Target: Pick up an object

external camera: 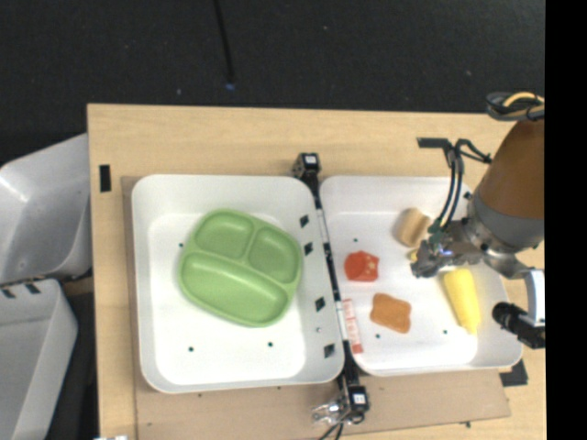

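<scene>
Fingers (426, 262), grip state unclear, hover between bun (413, 226) behind and banana (462, 299) beside; best to centre over one, then descend.

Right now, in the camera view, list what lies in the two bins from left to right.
Green divided plate → red piece → orange piece → tan piece → yellow piece, with the gripper just left of it.
</scene>
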`<state>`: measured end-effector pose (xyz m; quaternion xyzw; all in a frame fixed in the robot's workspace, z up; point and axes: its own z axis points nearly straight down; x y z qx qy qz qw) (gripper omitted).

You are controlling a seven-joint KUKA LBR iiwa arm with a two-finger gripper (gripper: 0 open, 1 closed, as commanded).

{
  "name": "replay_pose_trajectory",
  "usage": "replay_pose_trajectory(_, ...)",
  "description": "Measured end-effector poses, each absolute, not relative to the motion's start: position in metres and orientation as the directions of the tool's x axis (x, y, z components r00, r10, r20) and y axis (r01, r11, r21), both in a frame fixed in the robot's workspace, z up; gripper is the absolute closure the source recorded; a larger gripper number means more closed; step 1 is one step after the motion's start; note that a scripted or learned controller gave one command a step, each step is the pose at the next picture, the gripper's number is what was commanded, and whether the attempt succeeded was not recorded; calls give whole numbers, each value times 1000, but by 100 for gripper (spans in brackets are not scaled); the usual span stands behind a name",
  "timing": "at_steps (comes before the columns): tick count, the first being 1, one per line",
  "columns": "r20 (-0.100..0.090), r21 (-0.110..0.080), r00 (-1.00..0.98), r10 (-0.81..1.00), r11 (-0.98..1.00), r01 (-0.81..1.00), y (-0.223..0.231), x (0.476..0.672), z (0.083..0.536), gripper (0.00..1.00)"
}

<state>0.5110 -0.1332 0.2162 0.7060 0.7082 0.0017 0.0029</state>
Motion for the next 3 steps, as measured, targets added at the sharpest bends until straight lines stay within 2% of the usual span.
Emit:
replay_pose_trajectory(1,-1,7,-4,1000,4,1000,-125,517,267,100)
replay_pose_trajectory(2,1,3,-8,1000,8,1000,-76,518,272,100)
replay_pose_trajectory(3,0,0,-5,1000,5,1000,-25,507,259,100)
